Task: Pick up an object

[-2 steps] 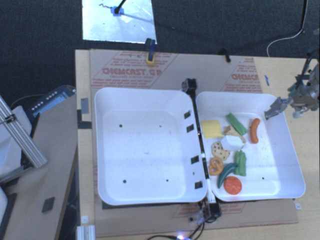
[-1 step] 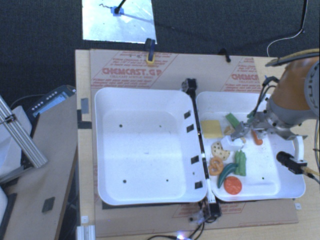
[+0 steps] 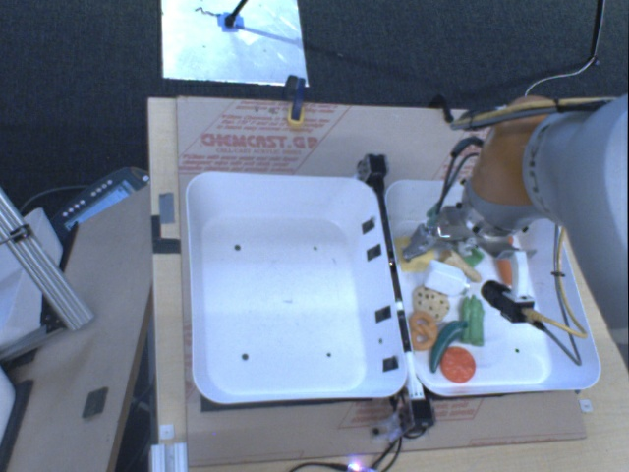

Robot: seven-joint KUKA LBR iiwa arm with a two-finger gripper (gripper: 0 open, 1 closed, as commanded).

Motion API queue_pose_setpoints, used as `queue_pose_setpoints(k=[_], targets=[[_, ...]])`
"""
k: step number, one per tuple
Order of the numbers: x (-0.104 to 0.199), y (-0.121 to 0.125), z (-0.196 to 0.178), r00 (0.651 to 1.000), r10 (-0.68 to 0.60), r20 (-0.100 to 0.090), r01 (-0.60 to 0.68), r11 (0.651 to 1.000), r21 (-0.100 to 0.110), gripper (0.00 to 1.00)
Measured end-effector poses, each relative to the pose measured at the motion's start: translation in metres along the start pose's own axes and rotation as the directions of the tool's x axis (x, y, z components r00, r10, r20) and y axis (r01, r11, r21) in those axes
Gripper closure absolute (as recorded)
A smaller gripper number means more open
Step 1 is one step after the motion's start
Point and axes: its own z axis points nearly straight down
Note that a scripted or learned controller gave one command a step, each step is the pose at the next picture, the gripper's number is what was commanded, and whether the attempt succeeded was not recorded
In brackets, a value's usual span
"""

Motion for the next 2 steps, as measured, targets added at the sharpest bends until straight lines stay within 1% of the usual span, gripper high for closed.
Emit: queue_pose_setpoints(k=[1,2], targets=[[-0.005,-0.001,-0.013,1.000,0.006,0.002,-0.006,1.000,-0.002,1.00],[-0.001,0.045,-0.175,1.000,0.004,0.005,-0.004,1.000,-0.020,1.00]])
